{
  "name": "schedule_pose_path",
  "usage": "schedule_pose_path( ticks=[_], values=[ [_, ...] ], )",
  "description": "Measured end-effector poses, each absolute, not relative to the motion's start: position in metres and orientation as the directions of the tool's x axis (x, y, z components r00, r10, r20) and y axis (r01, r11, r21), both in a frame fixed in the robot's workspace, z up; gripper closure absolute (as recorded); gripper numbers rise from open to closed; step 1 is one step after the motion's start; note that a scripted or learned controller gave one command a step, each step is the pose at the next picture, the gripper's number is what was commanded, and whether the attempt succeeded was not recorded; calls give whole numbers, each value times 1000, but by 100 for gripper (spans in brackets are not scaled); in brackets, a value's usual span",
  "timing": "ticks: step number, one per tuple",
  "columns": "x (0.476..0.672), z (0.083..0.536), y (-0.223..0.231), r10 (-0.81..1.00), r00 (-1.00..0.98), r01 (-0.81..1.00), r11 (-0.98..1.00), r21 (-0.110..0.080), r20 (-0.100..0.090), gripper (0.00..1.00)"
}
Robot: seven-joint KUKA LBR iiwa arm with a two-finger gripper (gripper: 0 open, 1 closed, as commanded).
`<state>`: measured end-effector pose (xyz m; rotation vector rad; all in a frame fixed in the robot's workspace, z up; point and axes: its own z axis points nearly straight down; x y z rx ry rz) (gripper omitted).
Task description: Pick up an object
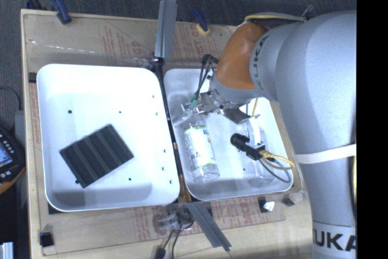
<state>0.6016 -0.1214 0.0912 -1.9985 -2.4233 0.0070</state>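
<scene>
**Bench stock, as counted from my own wrist**

1. My grey arm with an orange band (303,88): reaches in from the right and bends down over the right-hand bin.
2. My gripper (195,106): low in that bin's upper left part. Open or closed, I cannot tell.
3. Left shallow white bin (54,88): one black ribbed rectangular panel (97,154), flat and askew.
4. Right shallow white bin (227,170): one clear plastic bottle with a white-and-green label (201,153), on its side near the left wall, its upper end just beside my gripper.
</scene>
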Motion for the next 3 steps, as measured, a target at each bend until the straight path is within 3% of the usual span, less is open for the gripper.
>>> schedule_pose_path(
  ticks=[1,2,3],
  values=[
    [656,94,-113,986,-164,986,164,0,-16,0],
    [595,120,-106,995,-97,995,97,3,-5,0],
    [657,93,-116,989,-145,989,145,2,-7,0]
  ],
)
